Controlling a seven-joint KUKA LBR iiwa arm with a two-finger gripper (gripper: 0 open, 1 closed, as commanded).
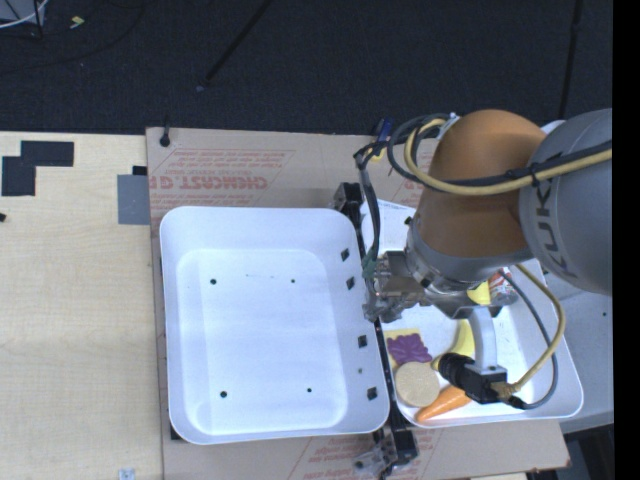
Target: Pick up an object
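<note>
**Wrist low over the right-hand bin, objects just below it**

Orange band and grey arm, closest to the lens, cover much of the bin on the view's right. Beneath the band, the gripper shows as a metal assembly near that bin's left wall. Its tips are hidden, so I cannot tell whether it is open or closed, and nothing can be seen held in it.

All the candidates for picking sit in that bin, toward the view's bottom edge from the gripper.
- A purple piece lies nearest, just below the gripper.
- A pale round disc sits just beyond the purple piece, and the two seem to touch.
- An orange carrot-shaped piece lies by the bin's near rim. Its long axis runs almost across the view, with the pointed end to the left.
- A yellow piece is partly hidden under the wrist, to the right of the purple one.

The neighbouring bin lies well to the left on the bench.

My judgement is that the purple piece is the shortest reach, a small shift toward the bottom of the view and then down. The crowding may make a clean grasp hard.
</note>
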